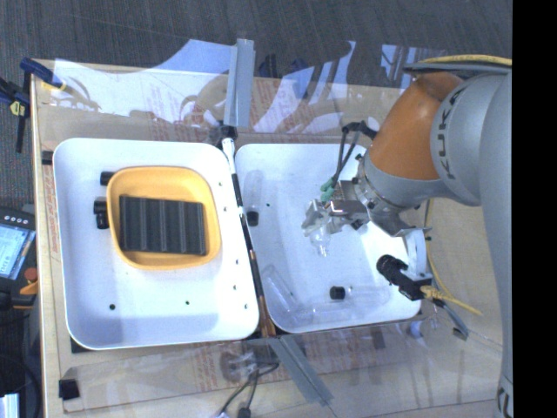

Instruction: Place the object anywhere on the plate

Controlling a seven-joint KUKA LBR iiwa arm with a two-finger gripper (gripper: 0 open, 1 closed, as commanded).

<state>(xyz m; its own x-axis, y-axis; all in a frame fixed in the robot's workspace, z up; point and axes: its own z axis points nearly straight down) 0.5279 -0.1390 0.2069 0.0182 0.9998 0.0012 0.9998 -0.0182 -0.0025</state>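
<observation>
Leftmost on the desk (130, 368) sits the left bin (78, 303), and the plate (164, 218) lies flat inside it: a yellow dish with a dark ribbed panel across its middle. It rests toward the bin's upper half, open from above, which suits it as a drop target, since anything lowered there would land on a broad level surface. Two small dark tabs sit just beside the plate's left rim.

Moving rightward past the divider, the right bin (287, 172) holds a small dark object (338, 293) near its lower edge, lying on the bin floor. It looks like the piece to be moved, though it is too small to identify.

Above the middle of that bin hangs the end effector (324, 220), pointed down into the bin, apart from the dark object and up-left of it. Whether it is wide or narrow I cannot tell, as its tip blurs into the white bin floor. Nothing is visibly held.

Judging from this, the pick is not yet made; the arm (452, 138) would have to descend on the object before carrying it leftward.
</observation>
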